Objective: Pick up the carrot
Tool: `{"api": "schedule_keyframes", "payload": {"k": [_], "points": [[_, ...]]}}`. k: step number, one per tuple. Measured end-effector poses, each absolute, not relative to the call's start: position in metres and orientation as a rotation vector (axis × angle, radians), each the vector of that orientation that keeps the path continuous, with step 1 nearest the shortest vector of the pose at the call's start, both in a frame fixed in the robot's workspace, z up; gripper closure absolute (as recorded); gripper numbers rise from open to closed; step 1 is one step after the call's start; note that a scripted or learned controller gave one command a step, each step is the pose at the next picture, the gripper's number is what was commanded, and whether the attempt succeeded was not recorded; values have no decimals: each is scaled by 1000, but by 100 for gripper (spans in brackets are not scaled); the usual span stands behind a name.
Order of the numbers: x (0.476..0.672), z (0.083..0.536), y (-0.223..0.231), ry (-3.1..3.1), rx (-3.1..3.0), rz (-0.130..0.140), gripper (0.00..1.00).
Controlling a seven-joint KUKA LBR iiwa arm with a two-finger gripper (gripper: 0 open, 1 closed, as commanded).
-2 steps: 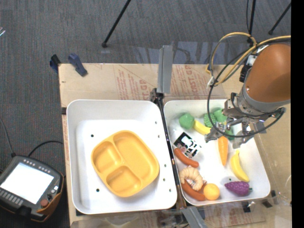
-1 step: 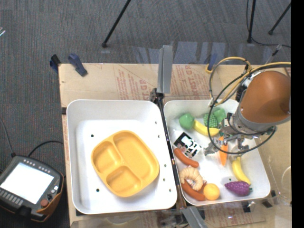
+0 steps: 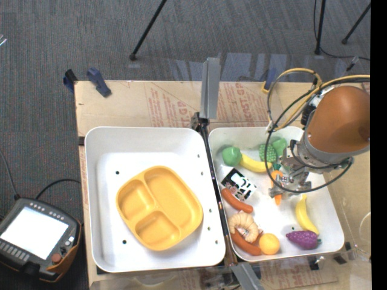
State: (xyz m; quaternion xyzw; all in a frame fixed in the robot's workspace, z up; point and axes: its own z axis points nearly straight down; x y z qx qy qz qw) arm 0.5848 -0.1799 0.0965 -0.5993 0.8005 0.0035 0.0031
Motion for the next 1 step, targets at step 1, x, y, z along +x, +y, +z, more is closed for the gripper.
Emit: {"api": "schedule_keyframes", "payload": {"k": [1], "points": [[614, 166, -134, 2421, -1988, -3, 100]]}}
